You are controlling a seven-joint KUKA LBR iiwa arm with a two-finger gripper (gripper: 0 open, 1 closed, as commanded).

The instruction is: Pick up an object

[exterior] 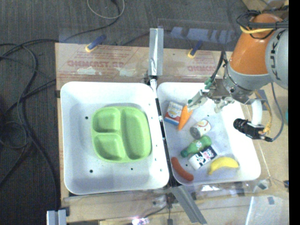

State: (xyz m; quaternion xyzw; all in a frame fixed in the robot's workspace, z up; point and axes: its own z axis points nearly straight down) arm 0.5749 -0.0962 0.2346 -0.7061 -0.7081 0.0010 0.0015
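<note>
My fingers [209,99], spread apart and holding nothing, hover above the right bin [253,168]; I should centre over the carrot [184,117] just below-left before descending.

Arm [262,46] cut off at right edge; small carton [174,111] label too blurred.

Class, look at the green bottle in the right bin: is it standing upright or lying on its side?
Lying on its side: the green bottle stretches lengthwise across the right bin floor.
</note>
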